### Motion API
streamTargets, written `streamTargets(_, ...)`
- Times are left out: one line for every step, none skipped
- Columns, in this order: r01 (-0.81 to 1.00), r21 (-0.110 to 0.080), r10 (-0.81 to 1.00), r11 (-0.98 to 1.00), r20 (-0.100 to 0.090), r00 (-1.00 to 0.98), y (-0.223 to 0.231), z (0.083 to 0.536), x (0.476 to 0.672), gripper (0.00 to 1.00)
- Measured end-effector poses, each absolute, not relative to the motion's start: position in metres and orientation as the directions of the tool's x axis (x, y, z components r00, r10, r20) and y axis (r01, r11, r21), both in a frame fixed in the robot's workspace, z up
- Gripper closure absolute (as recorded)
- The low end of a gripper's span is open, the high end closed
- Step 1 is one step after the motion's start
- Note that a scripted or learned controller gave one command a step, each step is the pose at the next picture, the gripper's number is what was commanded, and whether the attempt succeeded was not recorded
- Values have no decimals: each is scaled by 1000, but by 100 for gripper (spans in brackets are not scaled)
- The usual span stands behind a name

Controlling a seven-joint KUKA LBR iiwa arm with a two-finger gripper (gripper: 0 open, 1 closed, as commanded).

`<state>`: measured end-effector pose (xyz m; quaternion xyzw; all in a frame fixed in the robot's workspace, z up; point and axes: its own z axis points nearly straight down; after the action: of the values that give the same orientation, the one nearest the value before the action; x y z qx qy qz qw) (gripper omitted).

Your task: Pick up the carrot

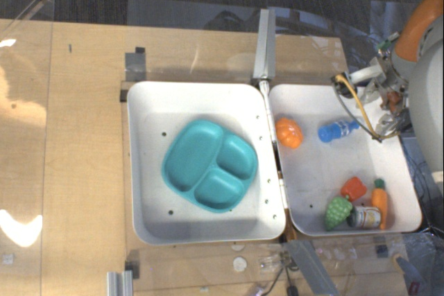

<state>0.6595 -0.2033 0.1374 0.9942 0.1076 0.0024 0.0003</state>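
The carrot (379, 200) is small and orange with a green top, and it stands on end in the near right corner of the right bin (312, 170). It touches a small can (365, 218) on its left. My gripper (389, 96) hangs over the bin's far right edge, wrapped in yellow and black cables, well behind the carrot and apart from it. Nothing shows in its grasp.
An orange fruit (289, 133) lies by the bin's left wall and a blue bottle (338, 129) lies on its side mid-bin. A red piece (353, 188) and green grapes (338, 211) crowd the carrot's left. The left bin (149, 218) holds a teal divided plate (210, 164).
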Motion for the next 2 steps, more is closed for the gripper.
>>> streamTargets(230,2,230,-973,6,973,-204,251,615,0)
streamTargets(206,-1,206,-978,2,978,-105,166,661,0)
